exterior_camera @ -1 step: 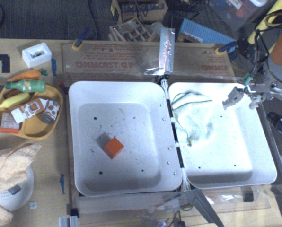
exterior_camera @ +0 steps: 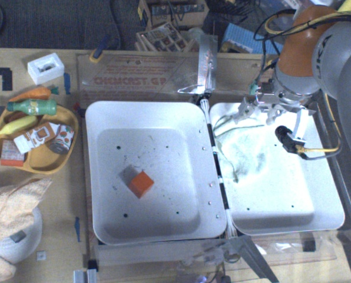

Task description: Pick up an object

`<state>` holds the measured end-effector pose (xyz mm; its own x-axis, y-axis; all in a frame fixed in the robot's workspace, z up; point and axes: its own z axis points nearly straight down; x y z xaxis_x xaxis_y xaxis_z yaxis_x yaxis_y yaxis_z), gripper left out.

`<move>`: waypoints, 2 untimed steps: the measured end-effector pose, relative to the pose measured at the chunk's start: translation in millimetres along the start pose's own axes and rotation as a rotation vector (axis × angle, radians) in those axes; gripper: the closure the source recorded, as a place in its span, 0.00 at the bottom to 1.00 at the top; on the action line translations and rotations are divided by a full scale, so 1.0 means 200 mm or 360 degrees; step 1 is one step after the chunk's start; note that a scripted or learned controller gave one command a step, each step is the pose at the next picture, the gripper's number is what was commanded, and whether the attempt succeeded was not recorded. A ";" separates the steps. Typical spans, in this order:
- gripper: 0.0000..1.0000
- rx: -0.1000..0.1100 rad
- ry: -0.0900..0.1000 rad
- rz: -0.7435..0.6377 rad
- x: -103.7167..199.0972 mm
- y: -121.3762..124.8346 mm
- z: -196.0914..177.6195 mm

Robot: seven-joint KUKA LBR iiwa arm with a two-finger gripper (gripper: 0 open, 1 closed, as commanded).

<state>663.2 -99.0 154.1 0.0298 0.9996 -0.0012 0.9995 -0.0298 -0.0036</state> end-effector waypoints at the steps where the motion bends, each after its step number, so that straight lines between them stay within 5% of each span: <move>1: 0.00 -0.0002 -0.0001 -0.0101 -0.44 0.03 0.01; 2: 0.00 -0.0003 -0.0001 -0.0020 -0.49 0.02 -0.34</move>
<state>664.5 -197.4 221.8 0.0170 0.9999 -0.0019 0.9999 -0.0170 -0.0018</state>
